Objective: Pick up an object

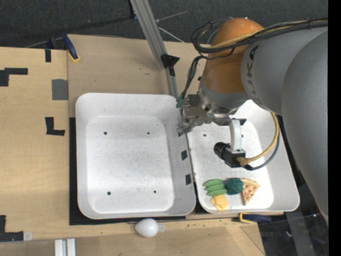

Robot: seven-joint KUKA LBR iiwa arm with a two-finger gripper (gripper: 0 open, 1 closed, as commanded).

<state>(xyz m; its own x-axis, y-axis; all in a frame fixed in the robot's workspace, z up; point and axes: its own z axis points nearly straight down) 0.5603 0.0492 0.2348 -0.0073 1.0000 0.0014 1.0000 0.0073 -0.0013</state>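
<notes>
Arm (277, 84) loomed in from right, grey bulk and orange band covering upper part of right bin (266, 196). Tabletop (32, 159) stretched tan beneath both bins. Left bin (128, 153) sat just beside right one. Gripper (184, 122) hung low at inner edge of right bin, near divide between bins; how far apart it stood, could not tell, nothing seen held. Toy food cluster lay at right bin's near edge: pizza slice (249, 190), green pods (214, 186), dark broccoli (233, 185), yellow piece (219, 201). White egg (146, 228) rested on tabletop just outside left bin.
</notes>
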